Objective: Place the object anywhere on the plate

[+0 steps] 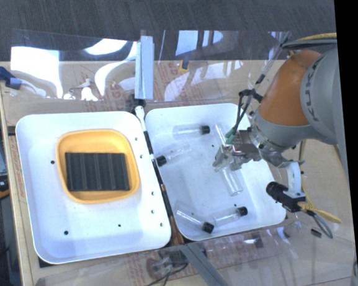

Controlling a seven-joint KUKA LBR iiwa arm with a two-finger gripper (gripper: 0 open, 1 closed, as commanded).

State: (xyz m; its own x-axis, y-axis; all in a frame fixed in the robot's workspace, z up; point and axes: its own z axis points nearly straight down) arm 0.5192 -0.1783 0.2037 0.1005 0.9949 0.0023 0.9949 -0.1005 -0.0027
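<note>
A yellow plate [95, 146] with a dark ridged panel in its middle sits in the left bin [43, 226]. Several clear tubes with black caps lie in the right bin [266, 215]: one near the back [189, 131], one by the left wall [169, 153], and two at the front [192, 219] [229, 215]. Another clear tube [233, 182] lies upright in the view, just below my gripper [225, 157]. The gripper hangs low over the right half of the right bin, on the grey arm with its orange band [287, 95].
A metal divider post [142, 68] stands behind the seam between the bins. Clear shield panels rise along the bench's back edge. Cables and a black fitting [282, 195] hang off the wrist over the right bin's right rim.
</note>
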